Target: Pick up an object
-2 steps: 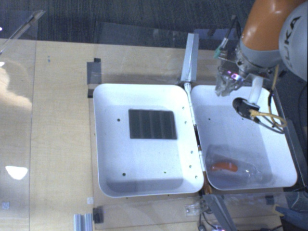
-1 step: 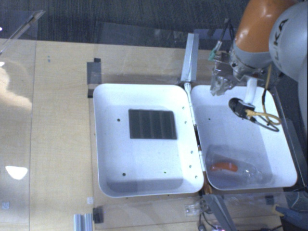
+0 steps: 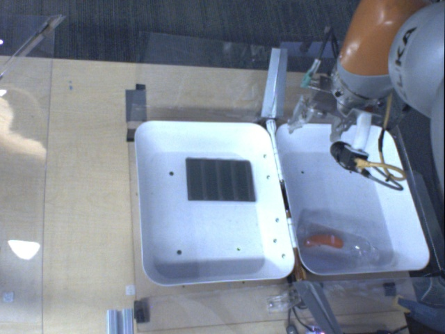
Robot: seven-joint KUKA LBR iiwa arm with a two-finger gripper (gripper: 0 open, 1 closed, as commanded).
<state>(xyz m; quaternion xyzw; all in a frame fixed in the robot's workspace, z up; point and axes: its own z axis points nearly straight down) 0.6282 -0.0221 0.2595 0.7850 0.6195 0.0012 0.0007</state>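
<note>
A dark grey ridged rectangular pad [image 3: 219, 179] lies flat in the middle of the left bin [image 3: 153, 207]. A small orange object [image 3: 324, 241], wrapped in or lying beside a clear plastic piece [image 3: 351, 242], rests near the front of the right bin [image 3: 403, 221]. My gripper [image 3: 311, 111] hangs over the back left corner of the right bin, well behind the orange object and to the right of the grey pad. Nothing shows in it.
The grey arm with its orange band [image 3: 375, 26] comes in from the upper right. A black fitting with a yellow cable [image 3: 361, 162] hangs over the right bin's back half. A metal upright [image 3: 273, 82] stands behind the gap between the bins.
</note>
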